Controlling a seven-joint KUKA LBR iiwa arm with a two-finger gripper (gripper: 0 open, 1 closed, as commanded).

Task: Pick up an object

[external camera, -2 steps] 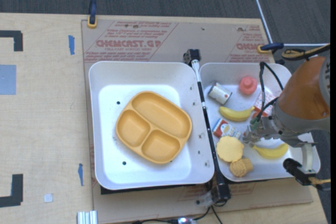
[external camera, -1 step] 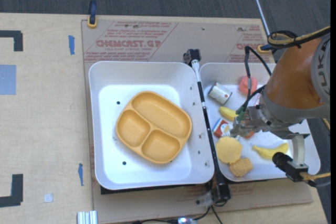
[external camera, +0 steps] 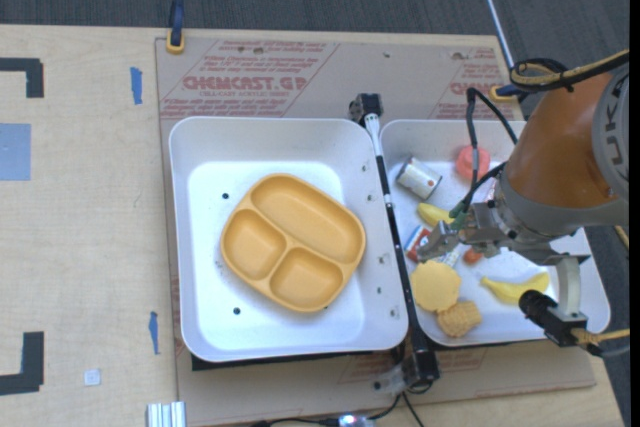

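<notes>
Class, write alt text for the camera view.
A grey and orange arm reaches over the right bin, which holds small toy foods. The left bin holds a yellow divided plate.

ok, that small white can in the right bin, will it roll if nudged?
Probably. The white can lies on its side on the flat floor of the right bin, so it could roll. It looks small and stiff, likely light.
</notes>
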